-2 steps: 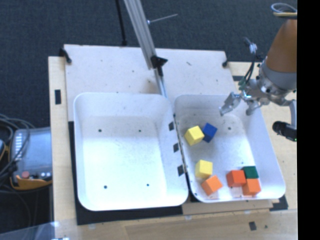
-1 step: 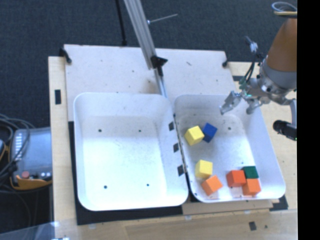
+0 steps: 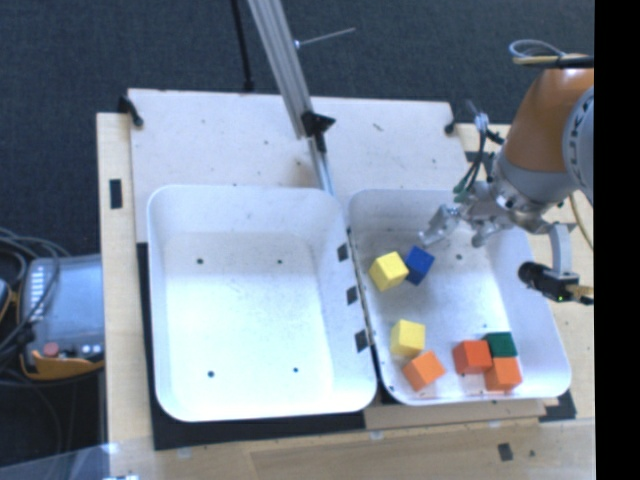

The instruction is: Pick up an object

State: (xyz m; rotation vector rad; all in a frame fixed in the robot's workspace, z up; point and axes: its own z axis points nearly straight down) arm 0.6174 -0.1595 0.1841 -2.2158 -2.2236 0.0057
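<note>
The arm came in over the right-hand bin from its far right corner, the orange band above the wrist showing at the edge of the view. Its end effector hung above the bin's far end with the two fingers spread apart, one prong angled toward the bin's middle and the other toward its right wall; nothing sat between them.

Inside that same bin, a yellow cube and a blue cube lay touching each other, just inward of the end effector and near the bin's left wall. A second yellow cube lay closer to the bin's near edge, with an orange cube just beside it at the near rim. Toward the bin's near right corner, two more orange blocks and a green cube were clustered together, touching.

The left-hand bin stood just beside the right-hand bin on the table. A slanted metal pole rose from the table beyond the gap between the bins.
</note>
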